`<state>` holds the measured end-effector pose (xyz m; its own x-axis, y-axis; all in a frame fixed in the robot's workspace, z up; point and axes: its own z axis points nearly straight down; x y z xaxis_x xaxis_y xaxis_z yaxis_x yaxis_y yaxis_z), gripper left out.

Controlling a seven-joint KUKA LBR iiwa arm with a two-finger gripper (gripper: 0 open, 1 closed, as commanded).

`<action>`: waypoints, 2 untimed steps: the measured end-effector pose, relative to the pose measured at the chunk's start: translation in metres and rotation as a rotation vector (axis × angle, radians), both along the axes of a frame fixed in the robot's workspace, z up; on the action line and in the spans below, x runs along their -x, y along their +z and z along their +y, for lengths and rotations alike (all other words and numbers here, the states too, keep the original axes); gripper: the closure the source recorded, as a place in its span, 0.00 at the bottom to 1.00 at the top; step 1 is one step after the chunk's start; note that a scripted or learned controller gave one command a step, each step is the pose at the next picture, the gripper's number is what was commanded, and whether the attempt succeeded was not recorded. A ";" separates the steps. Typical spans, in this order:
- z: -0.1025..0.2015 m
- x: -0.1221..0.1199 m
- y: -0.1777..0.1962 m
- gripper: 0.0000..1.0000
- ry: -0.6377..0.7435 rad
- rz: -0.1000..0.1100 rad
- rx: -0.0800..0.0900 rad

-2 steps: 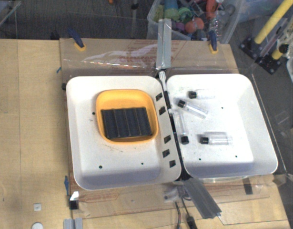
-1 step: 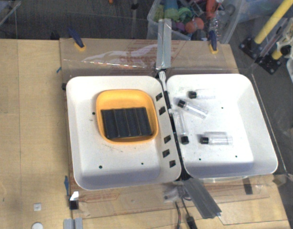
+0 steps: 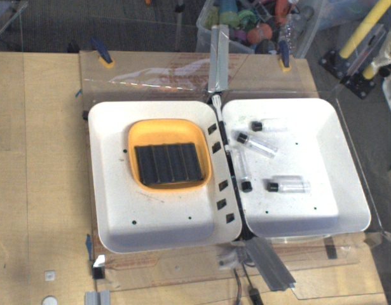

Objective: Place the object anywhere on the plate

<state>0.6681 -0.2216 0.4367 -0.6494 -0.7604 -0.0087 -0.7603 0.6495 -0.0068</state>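
Two bins are showing plain white: left bin (image 3: 112,221), right bin (image 3: 322,215). Plate (image 3: 137,132) in the left bin is reading orange-yellow, carrying a black ribbed block (image 3: 168,164) with parallel grooves. Four vials (image 3: 262,146) in the right bin are looking clear with black caps. Bench (image 3: 36,170) is showing pale tan wood. Black square marks (image 3: 220,186) are lining the divider.

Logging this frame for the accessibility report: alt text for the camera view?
An orange plate holding a dark ribbed block sits in the left white bin. Four clear vials with black caps, one of them, lie scattered in the right white bin.
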 end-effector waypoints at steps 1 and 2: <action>0.000 0.000 -0.001 1.00 0.447 0.000 0.003; 0.000 0.000 -0.001 1.00 0.837 0.001 0.005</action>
<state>0.6679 -0.2216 0.4356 0.1300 -0.9915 -0.0035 -0.9915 -0.1299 -0.0076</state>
